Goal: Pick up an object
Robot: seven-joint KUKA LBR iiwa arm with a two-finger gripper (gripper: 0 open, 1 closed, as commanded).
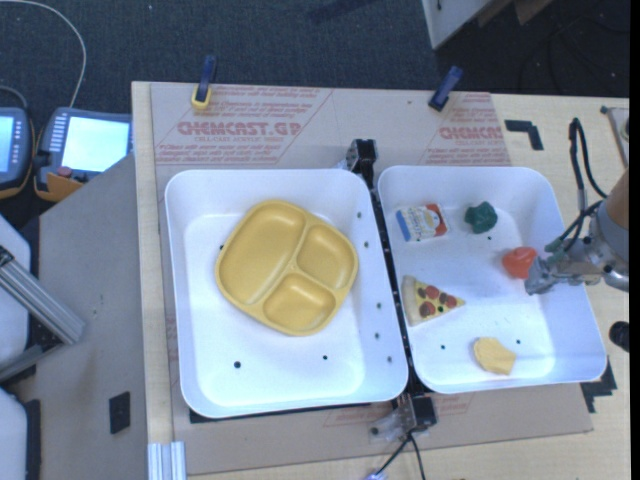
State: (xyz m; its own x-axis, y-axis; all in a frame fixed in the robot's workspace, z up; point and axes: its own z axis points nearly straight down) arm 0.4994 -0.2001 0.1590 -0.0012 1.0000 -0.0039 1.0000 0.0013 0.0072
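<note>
camera view: one fixed look down at a slant, so everything below comes from that single angle.

surface: wood-coloured board with red lettering, carrying two shallow white bins side by side.

left bin: left bin holds a yellow divided plate, sitting roughly mid-bin and turned a bit. Nothing going on over there.

right bin: right bin is where the small stuff is. A red and blue packet sits at the far left, a dark green piece just right of it, a pizza slice toy by the left wall, a yellow chunk at the near side, and an orange-red object toward the right.

gripper: gripper comes in from the right over the right bin, low by the look of it.

gripper state: honestly can't tell whether it's apart or together, it's a grey blur at this size.

key relation: the orange-red object lies just left of the gripper tip and slightly farther away, touching or nearly so. I can't say which. It looks roundish, so no clear long axis to line up with.

my guess at target: that orange-red one, since it's by far the closest. The yellow chunk is next, nearer and to the left, clearly apart.

held or not: nothing visibly clamped, so I'd call the pick not yet done.

hard to see: the arm is cut off at the right edge, and cables hang in front of that side.
</note>
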